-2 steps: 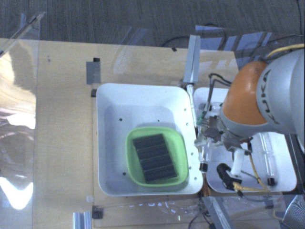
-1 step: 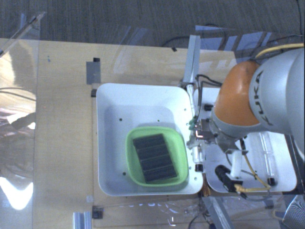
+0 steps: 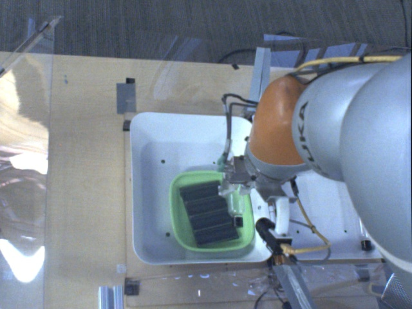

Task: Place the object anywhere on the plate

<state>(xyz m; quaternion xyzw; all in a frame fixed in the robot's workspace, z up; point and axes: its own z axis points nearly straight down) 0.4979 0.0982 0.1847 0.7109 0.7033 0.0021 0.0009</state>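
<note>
The green plate (image 3: 182, 227) sits in the near part of the left white bin (image 3: 147, 172), and a dark ridged object (image 3: 207, 214) lies on it. The gripper (image 3: 233, 187) is over the plate's right edge, just beside the object. I cannot tell if it is open or has hold of anything.

A light green plate (image 3: 177, 205) holds a dark ridged object (image 3: 207, 212) in a white bin (image 3: 145, 172).

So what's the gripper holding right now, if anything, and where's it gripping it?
Cannot be told: the gripper sits low over the dark ridged object on the green plate, at its right edge.
</note>
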